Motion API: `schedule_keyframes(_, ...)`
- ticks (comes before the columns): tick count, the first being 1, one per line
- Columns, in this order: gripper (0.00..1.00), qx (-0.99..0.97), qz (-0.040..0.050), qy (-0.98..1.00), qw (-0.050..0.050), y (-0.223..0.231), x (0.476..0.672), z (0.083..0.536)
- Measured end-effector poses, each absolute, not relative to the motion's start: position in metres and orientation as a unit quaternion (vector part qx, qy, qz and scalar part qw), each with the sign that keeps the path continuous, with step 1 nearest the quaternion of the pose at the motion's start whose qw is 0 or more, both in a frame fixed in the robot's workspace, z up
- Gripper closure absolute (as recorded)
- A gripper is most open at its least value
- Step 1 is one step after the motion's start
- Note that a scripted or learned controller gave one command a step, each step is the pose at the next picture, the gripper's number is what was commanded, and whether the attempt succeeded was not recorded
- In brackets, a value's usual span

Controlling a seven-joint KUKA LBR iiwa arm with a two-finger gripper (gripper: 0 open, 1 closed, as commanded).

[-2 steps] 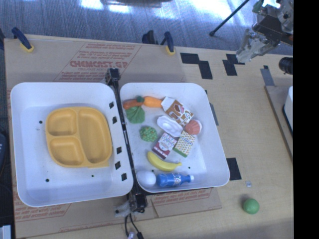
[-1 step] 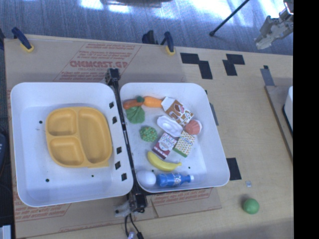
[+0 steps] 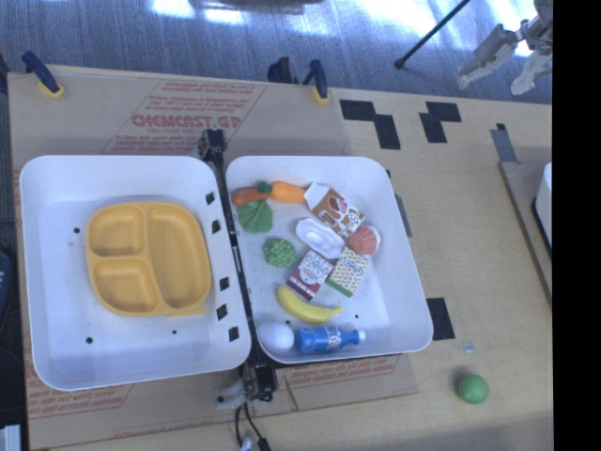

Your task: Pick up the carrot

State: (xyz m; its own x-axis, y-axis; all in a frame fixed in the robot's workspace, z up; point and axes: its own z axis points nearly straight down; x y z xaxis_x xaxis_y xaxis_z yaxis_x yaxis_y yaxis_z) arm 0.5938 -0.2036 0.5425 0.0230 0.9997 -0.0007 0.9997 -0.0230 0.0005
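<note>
While hanging at the upper right of the frame, well apart from both bins, holds nothing in the gripper, its fingers spread open. Near the top edge of the right bin: the carrot, just left of a printed carton, above a green leaf.

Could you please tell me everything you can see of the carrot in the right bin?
The carrot is a small orange toy, plastic by its look, with a green leafy tuft at its left end. It lies flat, pointing roughly left to right, near the far wall of the right bin. Its right tip meets a printed carton; a second orange piece lies just left of the tuft.
</note>
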Motion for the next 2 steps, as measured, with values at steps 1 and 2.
schedule_keyframes(1, 0.00, 0.642, -0.0006, 0.766, -0.001, -0.208, 0.584, 0.542)
schedule_keyframes(2, 0.00, 0.646, -0.0011, 0.763, -0.002, -0.210, 0.578, 0.317)
